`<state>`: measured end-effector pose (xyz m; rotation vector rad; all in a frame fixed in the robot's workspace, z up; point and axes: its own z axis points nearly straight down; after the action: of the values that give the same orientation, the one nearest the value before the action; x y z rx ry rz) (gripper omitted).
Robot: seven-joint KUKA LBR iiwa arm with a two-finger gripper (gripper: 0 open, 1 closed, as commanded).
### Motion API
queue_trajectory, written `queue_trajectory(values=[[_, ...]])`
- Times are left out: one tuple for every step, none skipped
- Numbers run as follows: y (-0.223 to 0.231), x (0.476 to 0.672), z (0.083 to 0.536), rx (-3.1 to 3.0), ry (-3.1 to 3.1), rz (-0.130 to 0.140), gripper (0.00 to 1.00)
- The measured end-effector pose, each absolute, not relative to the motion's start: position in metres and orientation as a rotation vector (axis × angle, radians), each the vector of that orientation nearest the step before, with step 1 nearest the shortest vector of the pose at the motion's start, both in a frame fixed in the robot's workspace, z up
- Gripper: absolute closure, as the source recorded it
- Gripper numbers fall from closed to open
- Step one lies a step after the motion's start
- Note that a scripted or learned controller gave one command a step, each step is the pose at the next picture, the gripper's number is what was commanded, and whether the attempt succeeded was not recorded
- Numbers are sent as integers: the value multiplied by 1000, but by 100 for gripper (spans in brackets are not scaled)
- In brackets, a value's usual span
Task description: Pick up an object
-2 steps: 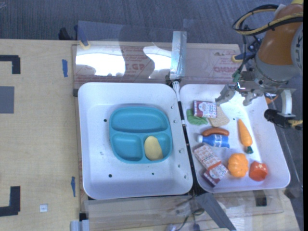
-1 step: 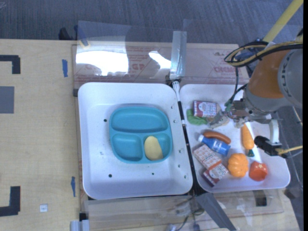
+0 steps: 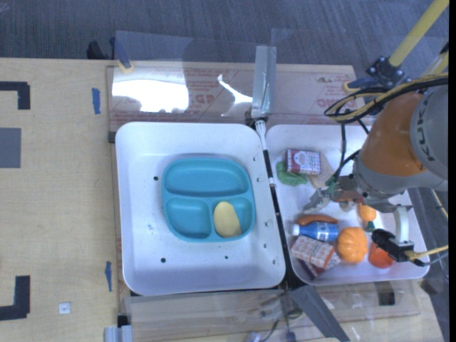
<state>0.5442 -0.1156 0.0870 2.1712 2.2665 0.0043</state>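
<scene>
While the arm (image 3: 399, 144) reaches over the right bin (image 3: 324, 137), the pincer (image 3: 329, 194) hangs low among the clutter, apparently to reach a candidate item; whether it is spread or pressed together cannot be told. Near it lie a red packet (image 3: 303, 162), a blue-and-red bottle (image 3: 318, 231) and an orange pumpkin (image 3: 352, 244). Label text is illegible. A yellow object (image 3: 226, 219) rests in the teal tray (image 3: 206, 180) of the left bin (image 3: 135, 191).

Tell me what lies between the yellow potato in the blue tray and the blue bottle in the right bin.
In the camera view, between the yellow potato and the blue bottle lie the blue tray's rim, bare white bin floor and the two bins' adjoining walls.
</scene>
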Motion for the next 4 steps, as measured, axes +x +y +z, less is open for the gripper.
queue_trajectory(values=[[-103, 511, 87, 2132, 2299, 8, 0], [-105, 505, 96, 2028, 2403, -2, 0], [-100, 484, 88, 1948, 2449, 12, 0], [-101, 484, 96, 1953, 2447, 14, 100]])
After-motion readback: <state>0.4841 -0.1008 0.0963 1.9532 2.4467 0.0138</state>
